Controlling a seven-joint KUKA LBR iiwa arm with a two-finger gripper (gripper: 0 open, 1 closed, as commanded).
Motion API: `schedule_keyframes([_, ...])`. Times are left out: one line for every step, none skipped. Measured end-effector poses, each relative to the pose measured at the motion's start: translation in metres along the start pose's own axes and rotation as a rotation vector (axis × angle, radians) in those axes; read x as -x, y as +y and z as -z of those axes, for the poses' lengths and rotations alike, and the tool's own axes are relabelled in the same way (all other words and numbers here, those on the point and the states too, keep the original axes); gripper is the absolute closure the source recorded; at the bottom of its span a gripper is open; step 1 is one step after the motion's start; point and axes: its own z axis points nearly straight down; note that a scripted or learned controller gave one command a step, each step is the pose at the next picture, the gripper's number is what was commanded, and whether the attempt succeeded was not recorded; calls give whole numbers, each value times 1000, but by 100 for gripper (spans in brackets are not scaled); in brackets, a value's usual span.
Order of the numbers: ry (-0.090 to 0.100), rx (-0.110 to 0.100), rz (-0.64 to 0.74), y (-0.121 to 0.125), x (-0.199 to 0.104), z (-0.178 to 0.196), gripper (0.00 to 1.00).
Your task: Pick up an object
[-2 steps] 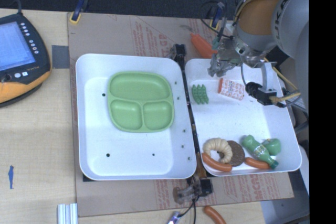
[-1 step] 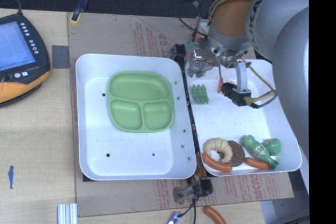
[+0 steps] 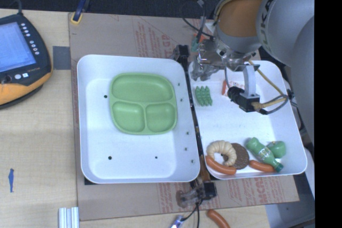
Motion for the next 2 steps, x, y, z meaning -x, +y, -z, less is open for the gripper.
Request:
schedule_keyframes([-3, 2, 2, 37, -65, -36, 100])
schedule_keyframes([-3, 3, 1, 38, -64, -36, 0])
